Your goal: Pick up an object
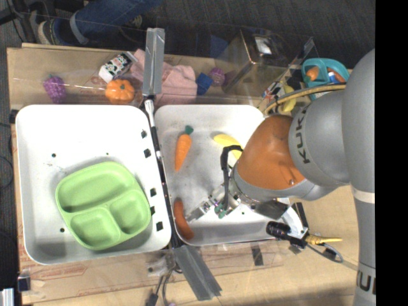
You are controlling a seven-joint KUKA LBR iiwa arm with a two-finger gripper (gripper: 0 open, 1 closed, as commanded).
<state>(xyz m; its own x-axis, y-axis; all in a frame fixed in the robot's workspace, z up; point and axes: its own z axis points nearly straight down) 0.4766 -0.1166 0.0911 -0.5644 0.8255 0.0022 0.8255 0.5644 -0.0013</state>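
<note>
Down in the camera view, the arm (299,152) reaches from three o'clock over the right bin (204,116), and its claw (213,207) sits low near that bin's front wall, partly masked by the orange wrist band; whether it is apart or together I cannot tell. The nearest candidate, I judge, is the brownish-red sausage-like object (180,220) lying in the bin's front-left corner, at about eight o'clock from the claw and just beside it, long axis running roughly twelve to six. A toy carrot (183,149) lies further off at eleven o'clock, leaves pointing toward twelve, and a yellow banana-like piece (226,140) peeks out at twelve, half under the wrist. The left bin (38,126) holds a green divided tray (102,204), well apart.
</note>
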